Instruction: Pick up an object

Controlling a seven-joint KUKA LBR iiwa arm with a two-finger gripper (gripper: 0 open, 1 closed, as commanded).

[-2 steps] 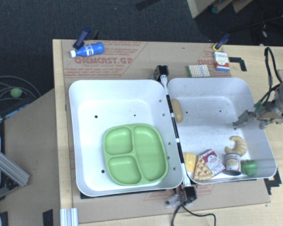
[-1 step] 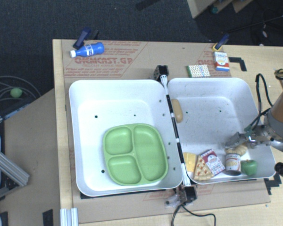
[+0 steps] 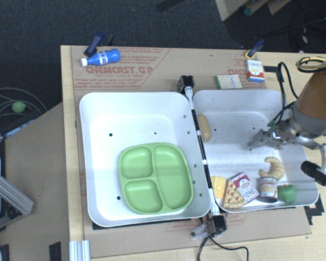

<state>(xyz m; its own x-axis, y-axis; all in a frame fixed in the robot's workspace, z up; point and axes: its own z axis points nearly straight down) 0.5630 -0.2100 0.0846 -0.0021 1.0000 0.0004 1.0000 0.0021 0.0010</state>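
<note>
Landmark = green divided plate [image 3: 154, 177], which sits in the left bin [image 3: 98, 113], toward that bin's near-right part, 3 compartments facing up. Right of the plate, across the black divider where the 2 bins meet, is the right bin [image 3: 233, 99]. The arm [image 3: 315, 105] comes in from far right of the plate, orange band up top, grey wrist below. The gripper [image 3: 259, 141] hangs over the middle of the right bin, up and to the right of the plate; fingers look spread a bit w/ nothing btwn them, tips pointing back toward the plate. Pickable items are all in the right bin: a tan bread roll [image 3: 204, 128] just right of the plate's far corner, lying against the bin's left wall; a croissant [image 3: 275, 168] well right of the plate, just below the gripper but apart from it; a can [image 3: 268, 188] touching the croissant's near end; a green item [image 3: 287, 193] just beside the can, on its far side from the plate; a yellow cheese wedge [image 3: 219, 187] close to the plate's right edge; a pizza slice [image 3: 233, 198] next to it; a red-and-white packet [image 3: 243, 186] overlapping the pizza. Beyond the plate, on the bench [image 3: 152, 64] at its far-left, lies a blue-and-white bottle [image 3: 100, 58].
</note>
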